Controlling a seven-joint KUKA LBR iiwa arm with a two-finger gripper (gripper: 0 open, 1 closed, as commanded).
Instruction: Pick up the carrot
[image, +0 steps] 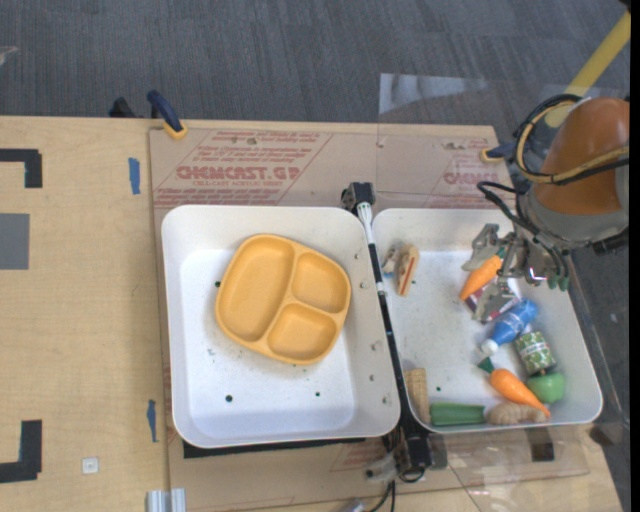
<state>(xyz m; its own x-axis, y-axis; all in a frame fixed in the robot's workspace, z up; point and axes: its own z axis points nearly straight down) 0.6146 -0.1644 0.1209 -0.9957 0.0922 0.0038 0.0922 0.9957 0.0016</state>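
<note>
a: where's the carrot?

b: carrot is in the right bin, upper right part, lying at a slant. its top end runs up against my gripper. the metal covers the spot where they meet, so i can't tell if my grip is wide, narrow or on it.

a: room around it?

b: open white floor to its left & above, all the way to the divider btw the bins. the bin's far rim is near, the right rim is further off behind my wrist.

a: what's crowding it?

b: just below it a blue bottle, nearly touching the tip. then a green can beside the bottle, w/ a round green thing under that. a second carrot sits at the near right corner, next to a tan lumpy piece & a long green veg along the near wall.

a: anything else?

b: a beige bit at the near left wall, a brownish item up by the divider, both well apart from the carrot. left bin has a yellow divided plate in the middle.
</note>
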